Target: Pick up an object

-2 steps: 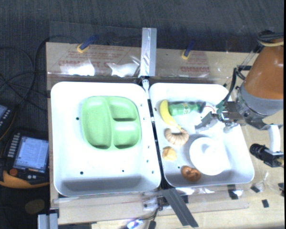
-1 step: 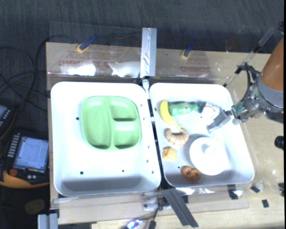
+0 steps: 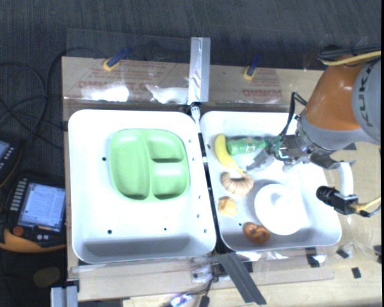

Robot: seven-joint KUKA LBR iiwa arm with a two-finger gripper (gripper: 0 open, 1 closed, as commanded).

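The right bin [image 3: 326, 235] holds a yellow banana [image 3: 224, 153], a green bottle [image 3: 245, 147] lying on its side, a beige ridged piece [image 3: 237, 183], a small tan lump [image 3: 226, 204], a white round dish [image 3: 280, 208] and a red-brown fruit [image 3: 256, 233]. My gripper [image 3: 269, 155] hangs low in the upper middle of this bin, at the right end of the green bottle and just above the white dish. The grey and orange arm [image 3: 336, 107] reaches in from the right and hides the bin's upper right corner.
In the left bin [image 3: 83, 222] lies a green divided tray [image 3: 148, 162]. A ridge [image 3: 205, 171] separates the two bins. Clips and plastic sheeting [image 3: 153, 82] sit along the back edge. A black fitting [image 3: 333, 197] juts from the arm over the right bin's right side.
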